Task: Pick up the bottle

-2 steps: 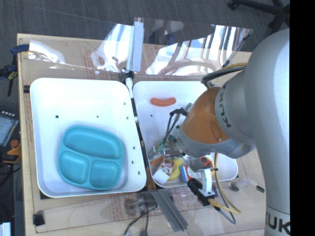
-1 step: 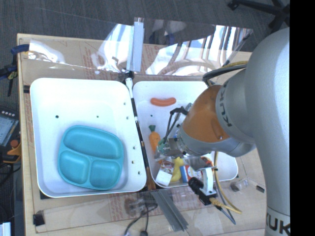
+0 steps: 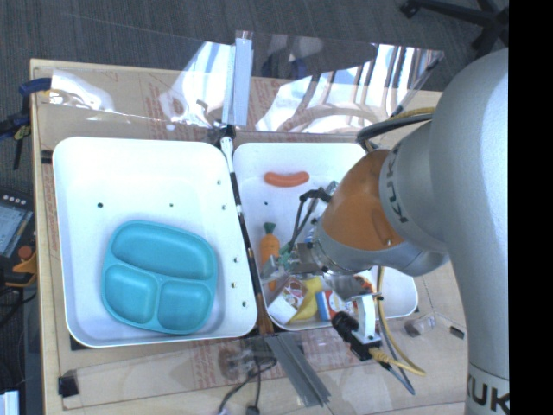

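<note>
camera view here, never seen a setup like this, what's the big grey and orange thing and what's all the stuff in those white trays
The big grey shape with the orange band is a robot arm, reaching in from the right. One fixed camera looks down on the bench at a slant. The arm carries a two-finger gripper, but its own bulk covers that end, so I cannot tell if anything is held. Two shallow white bins sit side by side. The left bin holds a turquoise divided plate. The right bin holds a toy sausage, a toy carrot and a small pile of items under the arm, too jumbled to name. The bottle it should pick up may be among them.
</note>
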Available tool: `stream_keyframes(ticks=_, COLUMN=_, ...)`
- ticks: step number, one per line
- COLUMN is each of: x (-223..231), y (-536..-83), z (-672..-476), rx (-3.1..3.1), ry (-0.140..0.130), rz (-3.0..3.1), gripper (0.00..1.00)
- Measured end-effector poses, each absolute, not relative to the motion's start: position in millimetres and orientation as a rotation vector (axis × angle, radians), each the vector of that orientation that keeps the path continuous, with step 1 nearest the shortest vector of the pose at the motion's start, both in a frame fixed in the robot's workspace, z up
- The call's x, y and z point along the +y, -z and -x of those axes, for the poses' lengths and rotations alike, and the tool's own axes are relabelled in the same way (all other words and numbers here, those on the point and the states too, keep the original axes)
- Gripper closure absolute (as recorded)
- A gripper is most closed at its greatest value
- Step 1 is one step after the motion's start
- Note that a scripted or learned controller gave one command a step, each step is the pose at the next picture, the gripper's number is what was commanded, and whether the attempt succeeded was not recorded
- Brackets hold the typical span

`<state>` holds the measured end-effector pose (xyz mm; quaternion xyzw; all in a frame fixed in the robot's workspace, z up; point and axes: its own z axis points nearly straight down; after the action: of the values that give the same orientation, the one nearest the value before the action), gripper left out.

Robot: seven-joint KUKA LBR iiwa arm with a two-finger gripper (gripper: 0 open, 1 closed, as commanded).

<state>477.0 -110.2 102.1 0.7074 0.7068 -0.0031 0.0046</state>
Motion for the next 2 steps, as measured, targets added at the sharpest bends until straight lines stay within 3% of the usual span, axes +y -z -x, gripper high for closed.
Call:
stream_keyframes(ticks=1, x=-184, y=-194, z=-505.3, rx=2.150, ry=0.001, rz=-2.294, gripper=0.00)
stream_keyframes(ticks=2, x=-189, y=-90, z=-531.5, rx=2.120, ry=0.003, rz=-2.323, gripper=0.00)
